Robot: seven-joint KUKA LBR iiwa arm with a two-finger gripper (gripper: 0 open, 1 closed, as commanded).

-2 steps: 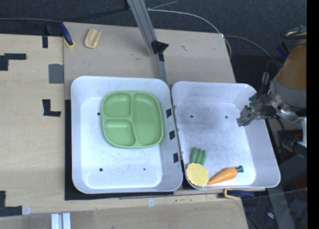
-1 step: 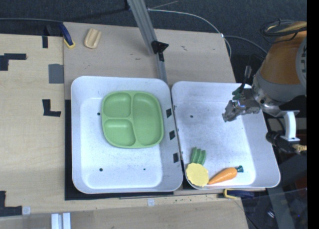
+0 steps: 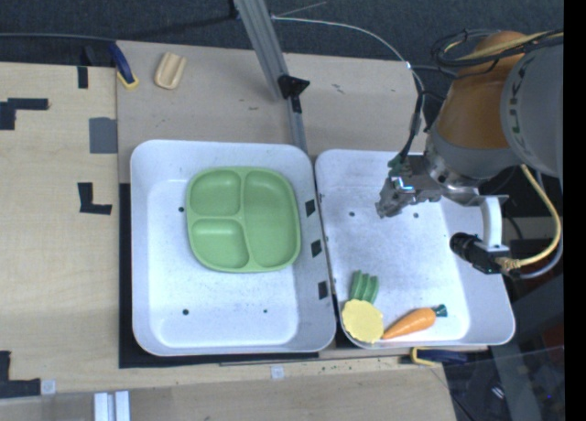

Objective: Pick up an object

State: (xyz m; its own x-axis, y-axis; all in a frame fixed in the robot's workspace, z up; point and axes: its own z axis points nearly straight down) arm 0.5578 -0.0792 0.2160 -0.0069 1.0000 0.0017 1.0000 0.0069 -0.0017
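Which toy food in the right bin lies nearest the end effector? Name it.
The green ridged piece, standing above the yellow round piece and orange carrot, is closest to the end effector.

Camera spot: high above the bench (image 3: 55,227), looking down at a slant.
How near: far enough back to fit both white bins whole.
Middle of the frame: the left bin (image 3: 156,318) and the right bin (image 3: 403,254), side by side.
Right of the frame: the arm (image 3: 494,117) comes in here.
Top of the frame: dark floor past the bench.
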